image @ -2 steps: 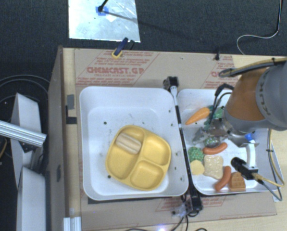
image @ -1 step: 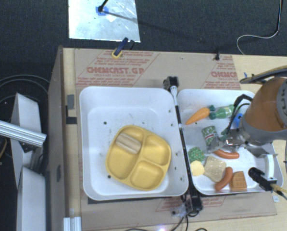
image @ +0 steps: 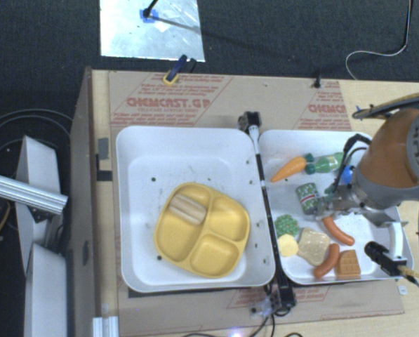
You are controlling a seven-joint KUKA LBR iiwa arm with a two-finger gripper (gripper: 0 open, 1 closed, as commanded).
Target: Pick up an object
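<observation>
The right bin [image: 272,161] holds several toy foods: an orange carrot [image: 289,168], a green bottle [image: 324,163], a small green can [image: 307,196], a green pea cluster [image: 287,225], a yellow piece [image: 287,246], a beige bread slice [image: 313,245], a red sausage [image: 338,231], an orange sausage [image: 328,260] and a brown cracker [image: 348,264]. My gripper [image: 330,203] reaches in from the right and hangs low over the bin, just right of the can and just above the red sausage. The grey wrist hides what lies under it.
The left bin [image: 135,153] holds a yellow divided plate [image: 227,234] with a tan slice [image: 188,207] in its upper compartment. A black fitting [image: 383,257] sits at the right bin's front right corner. Cables and metal parts lie left of the bench.
</observation>
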